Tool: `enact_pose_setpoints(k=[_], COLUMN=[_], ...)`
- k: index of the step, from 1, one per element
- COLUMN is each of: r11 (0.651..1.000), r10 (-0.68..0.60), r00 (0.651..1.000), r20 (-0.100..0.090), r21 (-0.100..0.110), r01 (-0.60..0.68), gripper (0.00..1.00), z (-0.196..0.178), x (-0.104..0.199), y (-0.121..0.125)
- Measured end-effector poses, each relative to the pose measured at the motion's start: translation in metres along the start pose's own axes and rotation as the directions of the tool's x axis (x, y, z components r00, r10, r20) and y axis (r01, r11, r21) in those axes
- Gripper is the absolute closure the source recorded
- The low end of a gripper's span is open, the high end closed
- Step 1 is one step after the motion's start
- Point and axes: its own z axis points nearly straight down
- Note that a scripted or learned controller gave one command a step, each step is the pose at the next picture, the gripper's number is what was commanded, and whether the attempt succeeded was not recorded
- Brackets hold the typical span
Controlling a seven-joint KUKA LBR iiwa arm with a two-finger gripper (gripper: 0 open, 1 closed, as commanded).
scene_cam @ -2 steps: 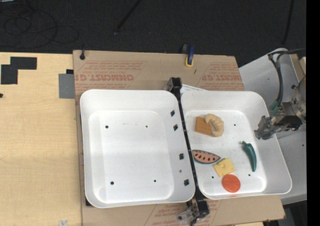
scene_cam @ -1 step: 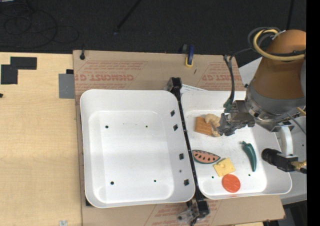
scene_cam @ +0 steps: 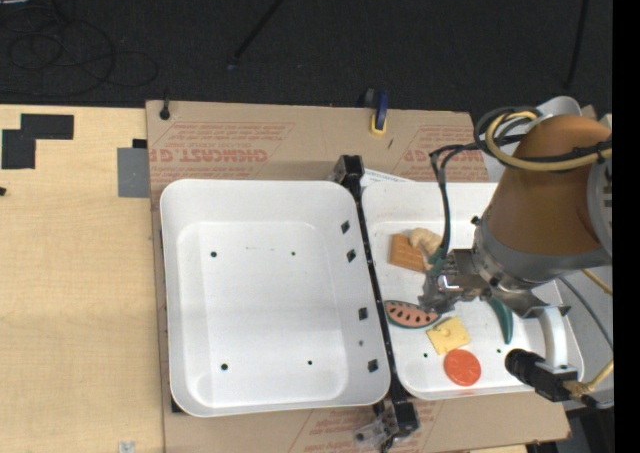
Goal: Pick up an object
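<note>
My gripper [scene_cam: 437, 293] hangs low in the right bin [scene_cam: 420, 206], just right of the bin's middle, under the orange wrist band [scene_cam: 545, 191]. Its tips are close above a watermelon slice [scene_cam: 411, 315] and a yellow cheese wedge [scene_cam: 447, 334]. A brown bread piece [scene_cam: 407, 253] with a pale beige item [scene_cam: 425, 239] behind it lies up and left of the gripper. An orange disc [scene_cam: 462, 368] rests near the bin's front edge. A teal item [scene_cam: 501, 320] pokes out beneath the arm. I see nothing clearly between the fingers.
The left bin [scene_cam: 262, 296] sits beside the right one, split from it by a black divider with clips [scene_cam: 362, 271]. Both bins rest on cardboard [scene_cam: 260, 141]. A blue-yellow clamp [scene_cam: 379, 113] stands at the back edge. A white-and-black object [scene_cam: 545, 346] lies at the right bin's front right.
</note>
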Motion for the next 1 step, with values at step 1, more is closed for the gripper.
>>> enact_pose_setpoints(k=[1], r11=[1.0], r10=[-0.002], r00=[1.0], r20=[0.001], r21=[-0.023], r01=[0.002], gripper=[1.0], z=[-0.1439], x=[0.0195], y=[0.0027])
